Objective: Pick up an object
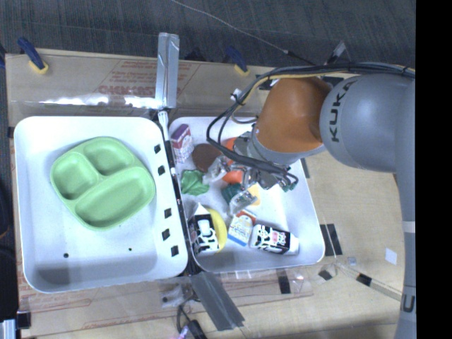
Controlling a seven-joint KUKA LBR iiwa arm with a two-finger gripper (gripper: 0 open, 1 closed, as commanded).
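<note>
The right bin (305,210) holds a heap of small items. A purple and white carton (182,141) stands at its far left corner, with a brown round piece (205,155) and a green leafy piece (192,182) beside it. Along the near wall lie a black and white carton (205,236), a yellow banana (220,230), a small orange-topped carton (241,229) and a black and white bottle (272,239). My gripper (239,177) is low in the middle of the heap, over orange and green pieces (233,177). The wrist hides whatever is under it.
The left bin (42,260) holds a green divided plate (104,181). A metal divider (168,69) runs between the two bins. The grey arm (374,119) covers the right bin's far right part, and cables (226,119) loop over its far edge.
</note>
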